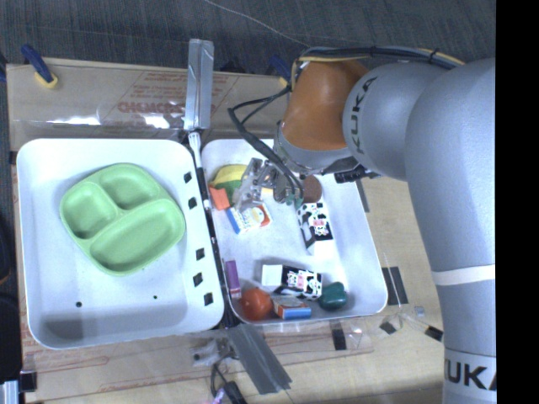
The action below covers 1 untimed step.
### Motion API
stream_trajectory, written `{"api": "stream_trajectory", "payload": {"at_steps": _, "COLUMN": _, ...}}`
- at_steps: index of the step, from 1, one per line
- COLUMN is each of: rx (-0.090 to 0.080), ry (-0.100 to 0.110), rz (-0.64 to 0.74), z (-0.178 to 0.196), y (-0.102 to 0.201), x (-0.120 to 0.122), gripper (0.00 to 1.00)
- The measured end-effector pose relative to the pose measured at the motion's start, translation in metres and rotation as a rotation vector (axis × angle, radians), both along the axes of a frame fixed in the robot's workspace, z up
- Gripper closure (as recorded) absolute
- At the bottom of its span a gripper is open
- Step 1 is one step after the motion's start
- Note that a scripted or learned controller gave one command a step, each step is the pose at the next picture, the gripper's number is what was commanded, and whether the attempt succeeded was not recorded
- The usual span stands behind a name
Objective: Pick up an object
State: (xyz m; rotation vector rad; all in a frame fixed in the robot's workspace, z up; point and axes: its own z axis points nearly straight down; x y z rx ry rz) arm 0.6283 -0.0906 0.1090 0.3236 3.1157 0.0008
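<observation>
While the arm (396,116) reaches in over the right-hand bin (358,263), its gripper (263,185) hangs low in that bin's upper left part, among the items listed below.

Right bin, upper group: a yellow banana-like piece (227,175), just left of the gripper; an orange block (219,198) below it; a small white carton with red and blue print (249,218), lying just under the fingertips and tilted, its long axis running from lower left to upper right; a cow-patterned carton (317,225), off to the gripper's lower right, long axis roughly top to bottom.

Right bin, lower group (well apart from the gripper): a purple stick (231,278) along the left wall; a red round item (256,304); a white block (271,275); a second cow-patterned carton (302,283); a dark green item (333,295); a small red-and-blue piece (293,311).

Left bin (42,225): one green divided plate (123,217).

Gripper state: metal parts and cabling crowd the fingertips, so whether they are spread or closed cannot be told; nothing can be seen held between them.

Judgement: the printed carton is the nearest candidate, directly below and slightly left of the tool; a short descent would likely reach it, though the banana piece and orange block crowd its left side.
</observation>
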Motion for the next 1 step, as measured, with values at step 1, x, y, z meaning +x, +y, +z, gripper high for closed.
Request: {"api": "stream_trajectory", "payload": {"at_steps": 1, "rx": 0.003, "ry": -0.001, "rz": -0.017, "z": 0.088, "y": 0.1135, "x": -0.0224, "gripper": 1.0}}
